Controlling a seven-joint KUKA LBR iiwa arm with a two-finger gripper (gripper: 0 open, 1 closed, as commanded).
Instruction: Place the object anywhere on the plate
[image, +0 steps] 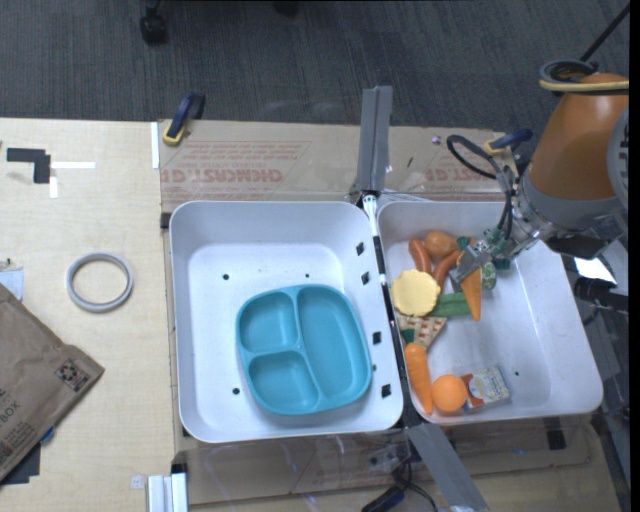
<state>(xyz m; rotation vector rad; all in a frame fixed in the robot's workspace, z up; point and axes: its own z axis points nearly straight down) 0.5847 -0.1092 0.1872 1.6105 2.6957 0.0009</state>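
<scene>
Bench (80, 200) of pale wood, dark carpet (280, 50) beyond. We see the teal plate (302, 347) in the left bin (200, 250); the gripper (478, 262) hovers over piled toy food (440, 300) in the right bin (540, 340), finger spread we cannot tell.

A roll of tape (100, 281) lies flat on the bench (90, 210) left of the bins, near a brown cardboard box (35, 385) and a blue clamp (184, 113).
</scene>
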